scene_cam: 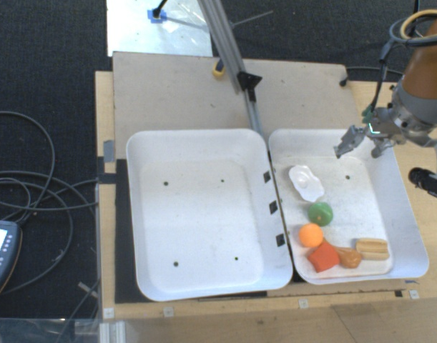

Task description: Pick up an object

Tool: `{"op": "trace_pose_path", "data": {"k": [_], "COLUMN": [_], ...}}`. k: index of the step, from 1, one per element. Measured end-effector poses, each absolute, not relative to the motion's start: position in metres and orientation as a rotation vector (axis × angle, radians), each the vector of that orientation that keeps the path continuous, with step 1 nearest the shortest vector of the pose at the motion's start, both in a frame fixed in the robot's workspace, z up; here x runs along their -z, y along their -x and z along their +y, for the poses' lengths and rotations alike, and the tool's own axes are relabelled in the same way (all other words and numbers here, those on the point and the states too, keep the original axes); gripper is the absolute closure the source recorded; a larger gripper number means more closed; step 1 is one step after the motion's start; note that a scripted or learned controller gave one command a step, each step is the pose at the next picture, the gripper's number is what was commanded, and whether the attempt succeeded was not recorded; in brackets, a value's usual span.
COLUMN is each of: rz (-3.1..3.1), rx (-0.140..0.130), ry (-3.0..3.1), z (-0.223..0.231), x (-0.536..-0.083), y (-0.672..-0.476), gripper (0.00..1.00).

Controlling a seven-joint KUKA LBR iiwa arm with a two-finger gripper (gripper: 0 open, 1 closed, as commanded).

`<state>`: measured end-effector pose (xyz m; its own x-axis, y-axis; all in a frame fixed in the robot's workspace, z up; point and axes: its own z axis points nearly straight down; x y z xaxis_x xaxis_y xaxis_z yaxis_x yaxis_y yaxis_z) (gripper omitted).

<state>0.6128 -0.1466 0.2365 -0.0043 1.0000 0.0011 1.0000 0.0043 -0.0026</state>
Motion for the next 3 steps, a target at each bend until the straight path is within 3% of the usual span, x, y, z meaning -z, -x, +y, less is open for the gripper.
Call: {"op": "trace_pose_path", "data": {"k": [1, 3], "rz": [-2.228, -2.222], "rx": [0.001, -0.003], "ry": [2.216, 2.217], "z": [-0.147, -0.141], "x": [-0.239, -0.136], "y": [-0.614, -0.615], "gripper": [0.0, 0.0]}}
